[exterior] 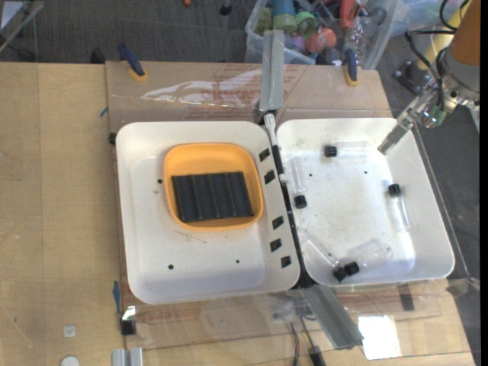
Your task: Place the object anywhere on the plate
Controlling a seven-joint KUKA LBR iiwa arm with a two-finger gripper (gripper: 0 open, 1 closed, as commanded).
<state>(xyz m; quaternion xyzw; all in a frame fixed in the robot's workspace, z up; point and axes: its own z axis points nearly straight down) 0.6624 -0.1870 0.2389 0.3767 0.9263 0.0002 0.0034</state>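
Two shallow white plastic bins are sitting side by side on the wooden bench [53, 204], meeting at a central seam. The left white bin [145, 269] is holding a rounded-square orange plastic plate [177, 162], and a black ribbed rectangular block [213, 197] is lying flat across the plate's middle, fully within the plate's raised rim, its ridges running front to back. The right white bin [427, 258] is carrying several clear plastic tubes with black caps: one tube [341, 151] is lying near the far wall, one [397, 204] is lying along the right side, one [364, 258] is resting near the front corner, and another [296, 189] is lying close to the seam. The grey arm with its orange band [462, 48] is reaching in at the upper right corner of the view. Its two-finger gripper [389, 143] is hanging tilted above the far right corner of the right bin, well apart from the plate and the block. Nothing is showing between its fingers; the tip is appearing as a single slim grey blade, so whether the gripper is spread or closed cannot be told at this resolution. Behind the bins, a clear plastic tub of coloured toys [320, 14] is standing on the floor, and blue-handled clamps [133, 63] are gripping the bench's far edge.
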